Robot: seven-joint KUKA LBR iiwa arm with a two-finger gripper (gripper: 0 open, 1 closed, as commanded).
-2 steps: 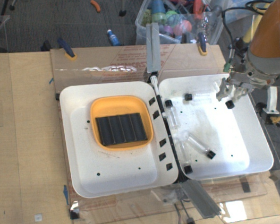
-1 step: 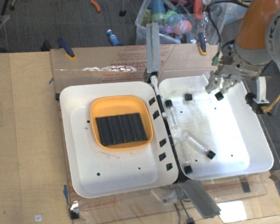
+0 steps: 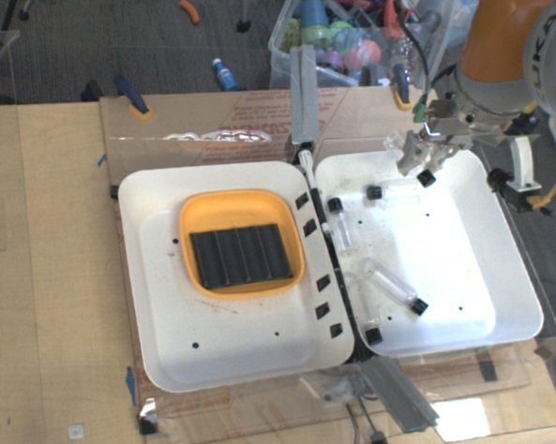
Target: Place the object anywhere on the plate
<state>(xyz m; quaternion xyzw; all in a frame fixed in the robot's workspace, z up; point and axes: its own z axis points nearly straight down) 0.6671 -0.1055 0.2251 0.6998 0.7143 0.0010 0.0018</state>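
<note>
A black ribbed rectangular block (image 3: 241, 255) lies flat in the middle of the orange plate (image 3: 195, 216), which sits in the left bin (image 3: 163, 345). My gripper (image 3: 422, 163) hangs over the far edge of the right bin (image 3: 507, 287), well to the right of the plate. It is open, with nothing between its fingers.
Two clear tubes with black caps lie in the right bin: one (image 3: 393, 289) near the middle, one (image 3: 340, 224) by the divider. A small black piece (image 3: 374, 193) rests near the far wall. A crate of coloured items (image 3: 360, 24) stands behind the bins.
</note>
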